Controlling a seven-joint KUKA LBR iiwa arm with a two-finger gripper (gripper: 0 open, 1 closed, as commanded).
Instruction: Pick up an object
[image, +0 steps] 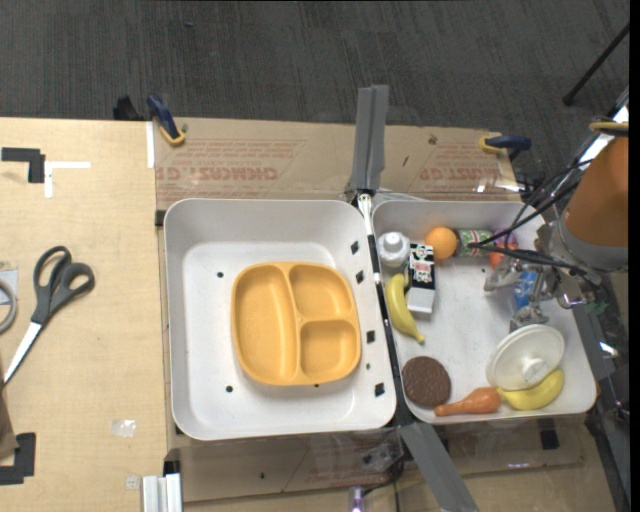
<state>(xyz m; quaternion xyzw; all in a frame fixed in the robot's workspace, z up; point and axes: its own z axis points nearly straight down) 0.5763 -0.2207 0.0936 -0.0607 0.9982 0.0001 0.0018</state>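
- Two shallow white bins were seen side by side on the bench: the left bin (190, 330) and the right bin (470, 360).
- A yellow divided tray (296, 322) with three compartments was found lying flat in the middle of the left bin.
- The right bin was found to hold the loose objects. A banana (402, 308) lay along its left wall, with a small black-and-white carton (422, 280) just beside it.
- An orange (441, 243) was located near the far wall, next to a white bottle (394, 250).
- A brown round cookie (426, 381) was placed near the front left corner, with an orange carrot-shaped item (470, 403) beside it.
- A white bowl (528, 358) was seen tilted at the front right, touching a second yellow banana (535, 392).
- The arm (600, 200) was observed entering from the right, its orange band visible above the wrist.
- The gripper (528, 290) was positioned over the right part of the right bin, just behind the white bowl. Whether anything was grasped could not be told from the view.
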